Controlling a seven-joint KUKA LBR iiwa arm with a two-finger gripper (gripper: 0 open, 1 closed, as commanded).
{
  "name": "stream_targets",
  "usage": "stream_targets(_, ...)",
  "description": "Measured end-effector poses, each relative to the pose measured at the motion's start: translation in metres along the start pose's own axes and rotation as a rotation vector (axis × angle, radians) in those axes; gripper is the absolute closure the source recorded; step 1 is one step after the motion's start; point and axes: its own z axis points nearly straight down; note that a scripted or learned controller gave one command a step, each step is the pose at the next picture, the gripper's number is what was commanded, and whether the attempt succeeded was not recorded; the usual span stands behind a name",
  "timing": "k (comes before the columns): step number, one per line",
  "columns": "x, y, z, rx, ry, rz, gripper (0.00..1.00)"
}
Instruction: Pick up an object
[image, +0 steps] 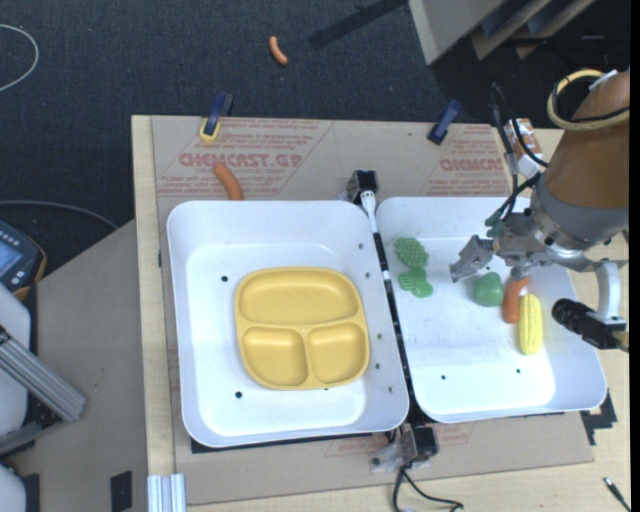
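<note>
Hand (492, 262) sits low over the right bin (470, 385), at its upper right part, arm coming in from the right. You can't tell from this angle whether it's open or closed, and nothing visibly sits between its tips, so don't count anything as held.

Candidates are all in the right bin:
- green round piece (488, 290), just below the hand, closest target
- orange carrot-like piece (514, 299), touching or almost touching the green one on its right
- yellow corn (530, 323), right beside the carrot, lying lengthwise
- two green leafy pieces (412, 266), near the bin's left wall, apart from the rest

Left bin (200, 400) holds just the yellow divided tray (300, 327). A stray orange piece (229, 180) lies on the counter (290, 150) above the left bin, another on the floor; ignore both.

Risks as I read them:
- Green, carrot and corn are bunched. A descent slightly off centre likely lands a tip on top of one piece, or shoves the group sideways instead of straddling one.
- The green piece looks round and smooth, so it could squirt out on closing.
- The cluster is near the bin's right side and the arm's own cabling; a push could send the corn against the wall.
- Leafy pieces are low and flat, so it's easy to close above them and come up with nothing.

Check for something between the tips after lift.
</note>
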Motion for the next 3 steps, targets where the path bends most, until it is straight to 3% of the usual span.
stream_targets(2, 0.004, -0.003, 0.126, 0.007, 0.003, 0.000, 0.00)
stream_targets(3, 0.004, -0.003, 0.129, 0.004, 0.002, 0.001, 0.00)
